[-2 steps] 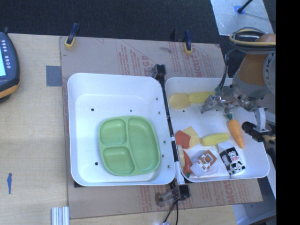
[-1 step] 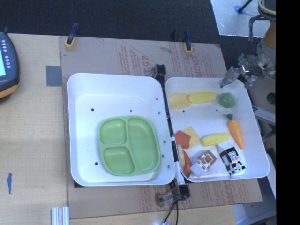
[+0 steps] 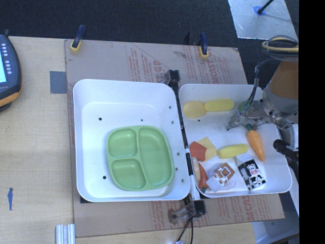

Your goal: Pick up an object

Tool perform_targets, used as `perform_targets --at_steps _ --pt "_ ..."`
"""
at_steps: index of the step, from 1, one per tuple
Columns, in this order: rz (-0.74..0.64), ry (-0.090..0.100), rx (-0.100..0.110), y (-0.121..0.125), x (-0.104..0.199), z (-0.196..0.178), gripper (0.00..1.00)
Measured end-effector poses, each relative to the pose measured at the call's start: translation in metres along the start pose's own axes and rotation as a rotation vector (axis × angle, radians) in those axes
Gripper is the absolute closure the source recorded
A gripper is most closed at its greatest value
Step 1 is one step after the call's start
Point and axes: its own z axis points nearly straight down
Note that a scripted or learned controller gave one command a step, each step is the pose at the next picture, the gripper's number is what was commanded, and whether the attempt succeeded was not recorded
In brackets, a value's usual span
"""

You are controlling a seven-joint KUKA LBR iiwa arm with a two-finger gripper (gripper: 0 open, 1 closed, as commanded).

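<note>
The gripper (image 3: 247, 121), whose state I cannot tell, hovers just above the carrot (image 3: 256, 144).

arm (image 3: 283, 80): comes in from the right, grey with an orange band, wrist pointing steeply down
gripper (image 3: 247, 120): low, its dark metal fingers splayed outward beneath the wrist, nothing visible between them

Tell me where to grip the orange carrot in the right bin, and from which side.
Grip the carrot across its thicker middle, coming from above. It lies flat, long axis running toward the bin's near edge, so the fingers should likely close across its narrow width; the gripper sits just beyond it.
</note>
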Motion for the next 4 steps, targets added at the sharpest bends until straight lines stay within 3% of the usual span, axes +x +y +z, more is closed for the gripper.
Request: perform_targets --at_steps 1,2,3,4 --pt "0.001 0.002 0.004 -0.077 0.004 0.014 0.00" --pt "-0.001 0.000 0.001 -0.074 0.002 0.003 1.00" --pt "-0.001 -0.004 -0.012 0.004 -0.007 -0.095 1.00" --pt "0.001 0.000 -0.003 0.030 0.025 -0.110 1.00"
